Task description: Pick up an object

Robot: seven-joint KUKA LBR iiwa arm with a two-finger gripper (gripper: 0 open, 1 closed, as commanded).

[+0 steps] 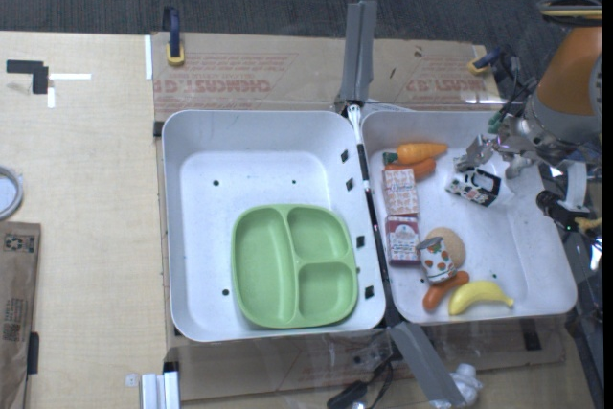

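gripper (482, 158) at right of frame, grip state unclear; could skid off black-white object (475, 188) just below.

We see two white bins: the left bin (192, 206) holds a pale green plate (292, 265), and the right bin (522, 254) holds an orange carrot (421, 151), two red-and-white boxes (400, 191), a black-and-white patterned object (473, 188), a yellow banana (481, 298) and a small white, red and orange figure (437, 261). The desk (77, 168) is light wood, brown cardboard (259, 72) lies along its far edge, and the arm (570, 77) is orange and grey.
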